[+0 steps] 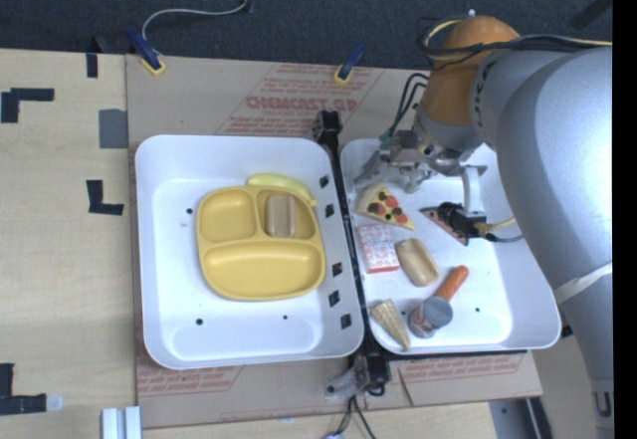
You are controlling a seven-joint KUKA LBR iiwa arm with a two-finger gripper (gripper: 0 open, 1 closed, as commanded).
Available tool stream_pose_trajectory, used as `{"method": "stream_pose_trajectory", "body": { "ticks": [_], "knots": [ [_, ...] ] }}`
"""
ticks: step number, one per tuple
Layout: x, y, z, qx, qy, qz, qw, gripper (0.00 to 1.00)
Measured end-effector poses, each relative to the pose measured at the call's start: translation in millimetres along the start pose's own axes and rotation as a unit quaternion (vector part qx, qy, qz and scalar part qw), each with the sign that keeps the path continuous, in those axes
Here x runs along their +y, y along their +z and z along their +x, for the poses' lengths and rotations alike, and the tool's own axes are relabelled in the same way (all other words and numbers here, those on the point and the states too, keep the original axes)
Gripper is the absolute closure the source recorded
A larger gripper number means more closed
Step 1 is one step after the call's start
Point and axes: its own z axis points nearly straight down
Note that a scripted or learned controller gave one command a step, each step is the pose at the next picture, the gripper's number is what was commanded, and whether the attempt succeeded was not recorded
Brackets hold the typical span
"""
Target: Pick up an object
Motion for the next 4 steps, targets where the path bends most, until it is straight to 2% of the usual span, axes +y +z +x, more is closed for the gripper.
{"method": "stream_pose_trajectory", "body": {
  "ticks": [1, 2, 3, 4],
  "knots": [
    [0.2, -9.6, -0.1, -0.001, -0.001, 0.000, 1.0000, 1.00],
    [-8.9, -100.4, 100.7, 0.002, -0.001, -0.001, 1.0000, 1.00],
    [-9.7, -99.0, 99.6, 0.001, 0.000, 0.001, 1.0000, 0.00],
    [-0.8, -98.8, 8.9, 0.000, 0.001, 0.001, 1.0000, 0.00]
  ]
}}
